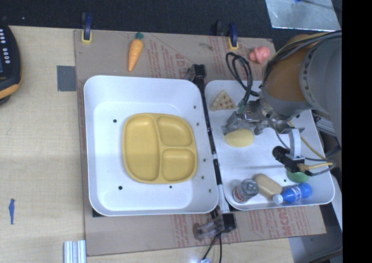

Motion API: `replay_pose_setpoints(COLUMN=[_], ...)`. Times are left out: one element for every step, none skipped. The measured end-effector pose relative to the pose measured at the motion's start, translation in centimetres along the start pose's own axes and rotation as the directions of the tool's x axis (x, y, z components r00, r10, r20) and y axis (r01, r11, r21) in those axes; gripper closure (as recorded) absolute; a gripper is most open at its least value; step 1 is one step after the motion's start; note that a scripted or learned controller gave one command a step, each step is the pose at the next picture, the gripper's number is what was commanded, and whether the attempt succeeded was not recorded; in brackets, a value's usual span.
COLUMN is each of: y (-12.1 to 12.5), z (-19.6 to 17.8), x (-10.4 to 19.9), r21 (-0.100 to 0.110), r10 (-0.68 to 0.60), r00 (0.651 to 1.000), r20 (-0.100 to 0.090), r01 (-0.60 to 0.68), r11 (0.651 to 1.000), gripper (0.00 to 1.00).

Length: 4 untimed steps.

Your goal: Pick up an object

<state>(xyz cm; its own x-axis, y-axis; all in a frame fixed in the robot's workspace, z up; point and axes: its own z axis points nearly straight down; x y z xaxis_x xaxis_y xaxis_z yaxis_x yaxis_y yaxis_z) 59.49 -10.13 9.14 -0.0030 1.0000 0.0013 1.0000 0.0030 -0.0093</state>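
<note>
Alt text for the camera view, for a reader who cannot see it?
The gripper hangs just above a pale yellow lump in the right bin, which also holds a pizza slice and a bottle. A yellow divided tray lies in the left bin.

Gripper (243,121) above pale yellow lump (239,138)

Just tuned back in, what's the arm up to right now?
The arm's gripper is down in the right bin, right at a pale yellow lump near the bin's left side. Whether it has hold of it is not visible. A cracker-like wedge, a small can, a tan piece and a blue bottle lie in the same bin. The left bin holds a yellow divided plate.
</note>
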Motion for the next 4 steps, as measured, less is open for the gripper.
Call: replay_pose_setpoints(y=[6.0, 1.9, 6.3, 1.3], z=[-0.2, 0.0, -0.2, -0.2], x=[-2.5, -0.7, -2.8, -0.9], r21=[-0.013, -0.002, -0.011, -0.001], r10=[-0.003, 0.0, -0.003, 0.0], r00=[1.0, 1.0, 1.0, 1.0], r20=[0.003, 0.001, 0.003, 0.0], r01=[0.003, 0.0, 0.003, 0.0], r11=[1.0, 1.0, 1.0, 1.0], gripper=[0.0, 0.0, 0.0, 0.0])
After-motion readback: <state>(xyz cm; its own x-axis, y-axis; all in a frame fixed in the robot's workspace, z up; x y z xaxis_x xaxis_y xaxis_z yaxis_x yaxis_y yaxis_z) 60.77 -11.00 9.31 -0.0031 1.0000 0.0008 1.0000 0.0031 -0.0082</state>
